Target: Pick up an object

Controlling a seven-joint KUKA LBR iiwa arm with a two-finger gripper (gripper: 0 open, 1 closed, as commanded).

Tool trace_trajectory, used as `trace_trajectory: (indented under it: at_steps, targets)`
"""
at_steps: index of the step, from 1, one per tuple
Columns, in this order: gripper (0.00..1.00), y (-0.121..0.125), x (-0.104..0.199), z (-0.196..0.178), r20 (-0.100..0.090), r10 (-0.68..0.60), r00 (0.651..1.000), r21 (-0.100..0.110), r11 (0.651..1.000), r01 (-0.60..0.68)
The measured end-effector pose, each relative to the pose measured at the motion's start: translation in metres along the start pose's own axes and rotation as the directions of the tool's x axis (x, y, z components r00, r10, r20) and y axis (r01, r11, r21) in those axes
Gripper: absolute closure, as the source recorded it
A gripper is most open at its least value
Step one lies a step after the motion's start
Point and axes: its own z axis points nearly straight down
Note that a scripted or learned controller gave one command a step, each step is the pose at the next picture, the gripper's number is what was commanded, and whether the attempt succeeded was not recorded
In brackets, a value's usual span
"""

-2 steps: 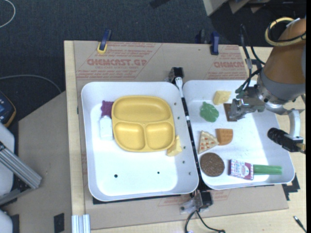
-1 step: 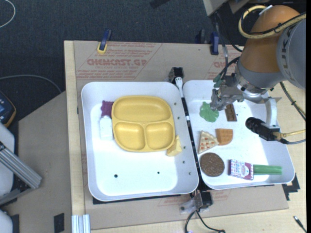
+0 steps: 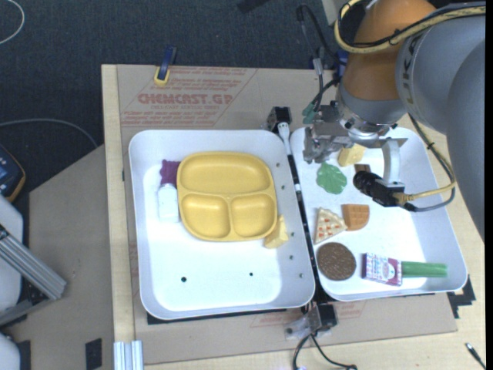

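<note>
My gripper (image 3: 322,146) hangs low over the far end of the right bin (image 3: 439,230).

From above, I cannot tell how my hand is set or whether it has hold of anything. A green toy (image 3: 332,178) lies just beside it, a pizza slice (image 3: 329,224) and brown disc (image 3: 337,260) nearer. The left bin (image 3: 150,230) holds a yellow divided plate (image 3: 227,195).
</note>
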Motion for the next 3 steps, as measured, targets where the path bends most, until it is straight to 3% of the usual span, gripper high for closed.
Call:
trace_trajectory:
  at_steps: [1,2,3]
  targets:
    - [1.00,0.032,0.036,-0.002,0.000,0.001,1.000,-0.001,1.000,-0.001]
    - [1.00,0.044,0.070,-0.007,0.000,0.002,1.000,0.000,1.000,-0.002]
    - [1.00,0.055,0.064,-0.008,0.002,0.005,1.000,0.000,1.000,-0.005]
